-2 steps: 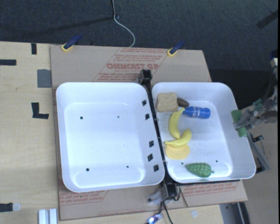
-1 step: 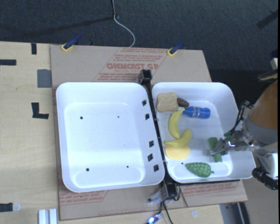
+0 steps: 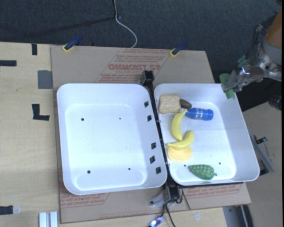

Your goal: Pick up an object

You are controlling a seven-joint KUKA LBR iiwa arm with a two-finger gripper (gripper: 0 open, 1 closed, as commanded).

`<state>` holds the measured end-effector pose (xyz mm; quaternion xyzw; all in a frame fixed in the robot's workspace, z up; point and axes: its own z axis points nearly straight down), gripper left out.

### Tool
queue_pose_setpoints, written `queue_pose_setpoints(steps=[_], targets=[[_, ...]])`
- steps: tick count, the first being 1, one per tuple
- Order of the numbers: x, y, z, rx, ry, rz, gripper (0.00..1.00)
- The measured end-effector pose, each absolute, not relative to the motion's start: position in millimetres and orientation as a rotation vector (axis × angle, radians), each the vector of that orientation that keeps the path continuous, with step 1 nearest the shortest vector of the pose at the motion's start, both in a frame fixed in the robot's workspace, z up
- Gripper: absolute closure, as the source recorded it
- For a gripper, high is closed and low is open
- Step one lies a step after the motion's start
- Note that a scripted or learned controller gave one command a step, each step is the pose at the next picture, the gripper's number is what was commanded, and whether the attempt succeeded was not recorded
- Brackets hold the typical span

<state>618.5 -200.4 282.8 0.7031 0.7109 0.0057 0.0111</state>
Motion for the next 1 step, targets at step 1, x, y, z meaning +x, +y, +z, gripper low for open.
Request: queue_pose_setpoints(steps=[1], targets=[[504.7,-138.2,266.9,2.226,2.23,-0.005,1.0]])
